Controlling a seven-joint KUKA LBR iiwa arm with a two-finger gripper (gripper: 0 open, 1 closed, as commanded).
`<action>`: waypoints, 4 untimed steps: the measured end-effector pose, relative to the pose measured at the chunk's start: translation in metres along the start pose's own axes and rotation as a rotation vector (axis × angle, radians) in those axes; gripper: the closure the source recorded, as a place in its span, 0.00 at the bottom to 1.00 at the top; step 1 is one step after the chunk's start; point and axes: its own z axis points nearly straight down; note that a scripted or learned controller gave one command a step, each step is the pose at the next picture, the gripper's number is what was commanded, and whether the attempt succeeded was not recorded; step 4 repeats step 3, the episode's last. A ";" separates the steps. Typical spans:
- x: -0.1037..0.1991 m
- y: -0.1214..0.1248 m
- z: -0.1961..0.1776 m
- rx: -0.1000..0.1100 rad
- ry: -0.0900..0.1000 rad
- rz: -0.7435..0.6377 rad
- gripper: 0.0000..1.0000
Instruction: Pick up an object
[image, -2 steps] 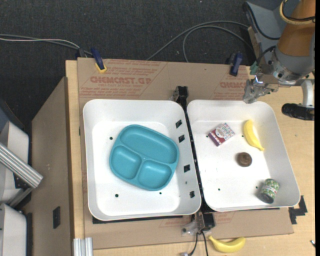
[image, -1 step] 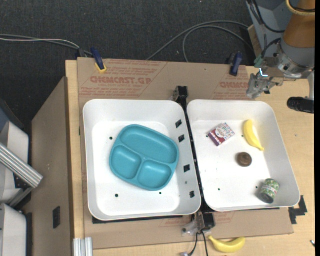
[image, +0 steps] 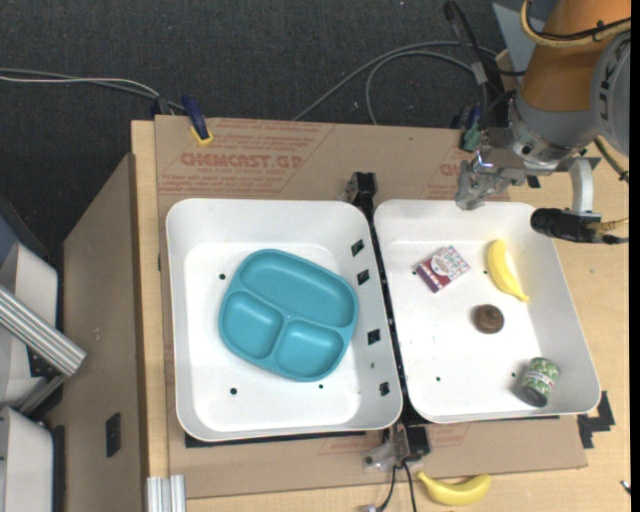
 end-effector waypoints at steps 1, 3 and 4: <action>0.054 -0.022 0.001 0.000 0.000 0.000 1.00; 0.175 -0.050 0.018 0.001 0.001 -0.001 1.00; 0.175 -0.050 0.018 0.001 0.001 -0.001 1.00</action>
